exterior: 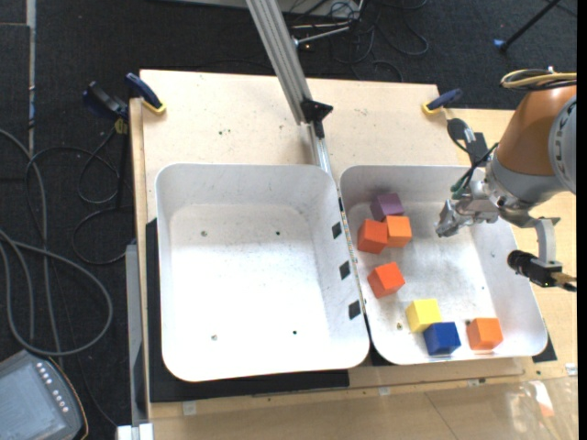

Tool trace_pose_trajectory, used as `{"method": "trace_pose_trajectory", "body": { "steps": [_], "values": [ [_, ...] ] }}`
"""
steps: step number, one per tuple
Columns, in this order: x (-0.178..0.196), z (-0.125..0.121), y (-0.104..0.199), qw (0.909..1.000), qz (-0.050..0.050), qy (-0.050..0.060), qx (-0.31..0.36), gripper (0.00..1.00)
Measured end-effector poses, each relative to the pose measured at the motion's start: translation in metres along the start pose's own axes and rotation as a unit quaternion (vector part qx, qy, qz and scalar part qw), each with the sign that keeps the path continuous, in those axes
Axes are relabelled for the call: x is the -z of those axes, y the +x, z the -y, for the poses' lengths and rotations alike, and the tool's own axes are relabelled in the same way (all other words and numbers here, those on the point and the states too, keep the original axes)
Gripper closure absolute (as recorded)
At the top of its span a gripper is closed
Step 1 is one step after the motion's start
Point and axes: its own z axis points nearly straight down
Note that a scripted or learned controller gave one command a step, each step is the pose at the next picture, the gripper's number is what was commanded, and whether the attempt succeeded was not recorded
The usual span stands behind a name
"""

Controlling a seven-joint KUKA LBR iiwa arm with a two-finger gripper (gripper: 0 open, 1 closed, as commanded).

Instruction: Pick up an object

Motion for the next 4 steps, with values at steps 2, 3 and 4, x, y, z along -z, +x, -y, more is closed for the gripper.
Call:
{"method": "trace_pose_trajectory", "body": {
  "steps": [2,3,4],
  "values": [
    [0.125,-0.011,-0.004,1.0000,0.001,-0.003,0.002,1.00],
    [0.135,-0.012,-0.003,1.0000,0.000,0.000,0.002,1.00],
    [0.131,-0.010,0.040,1.0000,-0.001,0.002,0.004,1.00]
  ]
}}
